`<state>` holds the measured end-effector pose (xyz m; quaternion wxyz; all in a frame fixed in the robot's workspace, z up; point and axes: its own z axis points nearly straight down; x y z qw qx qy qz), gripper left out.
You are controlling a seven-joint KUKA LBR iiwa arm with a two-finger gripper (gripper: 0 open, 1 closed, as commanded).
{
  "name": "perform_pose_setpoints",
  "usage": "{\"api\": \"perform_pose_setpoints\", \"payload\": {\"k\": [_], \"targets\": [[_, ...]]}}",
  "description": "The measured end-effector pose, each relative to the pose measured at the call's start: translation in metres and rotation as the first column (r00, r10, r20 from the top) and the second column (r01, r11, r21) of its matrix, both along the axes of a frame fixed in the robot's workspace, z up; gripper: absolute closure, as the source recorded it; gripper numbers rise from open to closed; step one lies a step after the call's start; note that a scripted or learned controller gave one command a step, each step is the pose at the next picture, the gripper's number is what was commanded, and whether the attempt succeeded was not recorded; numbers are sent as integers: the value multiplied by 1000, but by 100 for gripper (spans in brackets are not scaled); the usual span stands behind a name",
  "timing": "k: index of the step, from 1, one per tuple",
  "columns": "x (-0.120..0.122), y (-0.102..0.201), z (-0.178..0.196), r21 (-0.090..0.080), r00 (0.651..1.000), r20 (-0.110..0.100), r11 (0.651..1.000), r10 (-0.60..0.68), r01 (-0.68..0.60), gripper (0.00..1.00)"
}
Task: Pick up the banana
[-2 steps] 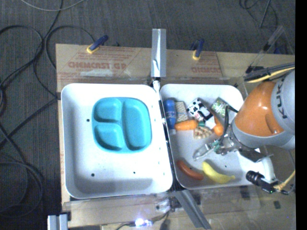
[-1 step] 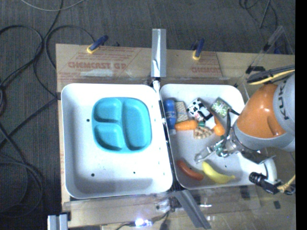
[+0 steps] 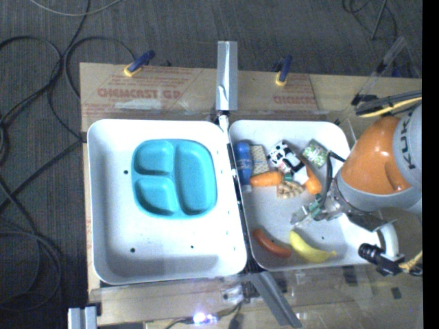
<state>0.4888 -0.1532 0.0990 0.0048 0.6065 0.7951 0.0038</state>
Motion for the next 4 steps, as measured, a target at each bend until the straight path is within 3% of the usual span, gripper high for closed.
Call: {"api": "perform_pose_setpoints", "payload": {"k": [1, 4], "targets": [[0, 0, 0, 0, 1000, 0, 1000, 0, 0, 0], [0, 0, 0, 0, 1000, -1, 1000, 0, 0, 0]]}}
